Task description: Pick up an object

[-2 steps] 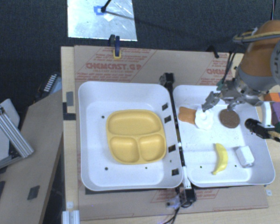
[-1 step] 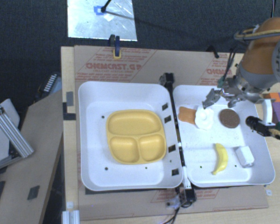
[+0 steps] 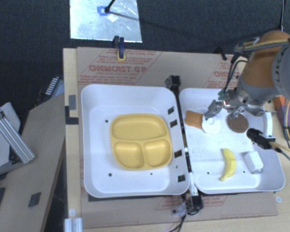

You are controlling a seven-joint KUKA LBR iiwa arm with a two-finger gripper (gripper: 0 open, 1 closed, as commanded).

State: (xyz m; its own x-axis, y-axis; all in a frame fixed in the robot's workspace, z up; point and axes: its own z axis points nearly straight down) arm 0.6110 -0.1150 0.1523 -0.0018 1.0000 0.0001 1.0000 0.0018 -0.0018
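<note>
Banana [image 3: 227, 164] near right bin's [image 3: 275, 180] edge.

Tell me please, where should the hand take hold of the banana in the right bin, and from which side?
Probably at the thick middle of the banana, coming straight down from above. It lies flat on the floor of the right bin, running roughly top to bottom in the camera view, so the fingers should close across its narrow width, left to right. Bare floor on both sides leaves room for them.
</note>
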